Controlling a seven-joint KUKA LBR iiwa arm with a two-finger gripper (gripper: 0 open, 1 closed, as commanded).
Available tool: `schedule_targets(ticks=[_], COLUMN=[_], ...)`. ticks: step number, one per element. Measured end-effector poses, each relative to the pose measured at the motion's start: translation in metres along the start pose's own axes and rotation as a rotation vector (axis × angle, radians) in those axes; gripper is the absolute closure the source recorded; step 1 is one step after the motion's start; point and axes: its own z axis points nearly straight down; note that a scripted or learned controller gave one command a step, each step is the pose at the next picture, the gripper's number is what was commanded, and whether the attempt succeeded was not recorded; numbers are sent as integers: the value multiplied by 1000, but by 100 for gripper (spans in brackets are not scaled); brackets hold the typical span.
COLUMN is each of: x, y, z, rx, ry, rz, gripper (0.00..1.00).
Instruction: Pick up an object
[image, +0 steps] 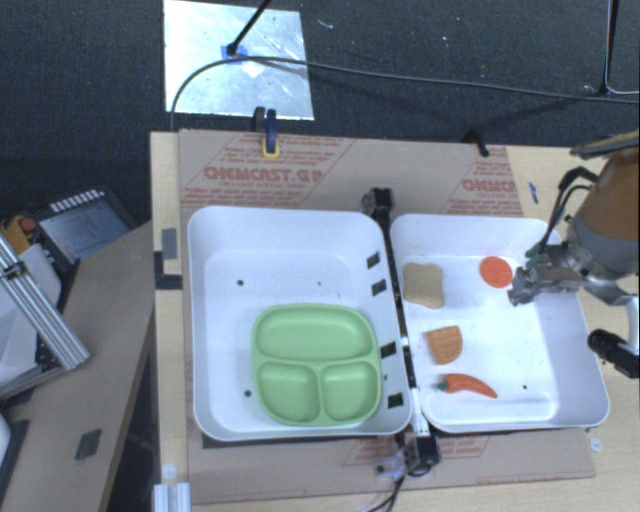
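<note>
Dark carpet runs behind the bench, and on a sheet of printed cardboard (330, 165) two white bins sit side by side. Left bin (215, 260) has a green divided plate (315, 362) in it. Right bin (570, 395) has four small things: a tan slice of bread (424, 285) near the dividing wall, a round orange-red piece (495, 271) further back, an orange chunk (445, 344) in the middle, and a red pepper (466, 385) with a green stem toward the front.

From where I stand, the arm comes in from the right and its gripper (527, 284) hangs over the back right part of that bin. It is too dark and small to make out how it is set, and I see nothing caught in it.

What matters is how close the round orange-red piece is: it lies just beside the gripper, on its left and a touch further back. The other three are well apart from it, leftward and toward the front. The pepper's long axis runs roughly left to right across the bin, tilting slightly toward the front at its tip. My guess is that the round piece is the natural target, needing only a short shift left before coming down.
</note>
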Motion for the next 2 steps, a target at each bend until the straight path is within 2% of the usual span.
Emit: schedule_targets(ticks=[1, 2], x=[-1, -1], y=[8, 9], z=[-62, -67], rx=[-3, 2], ry=[-1, 1], rz=[0, 0], gripper=[100, 100])
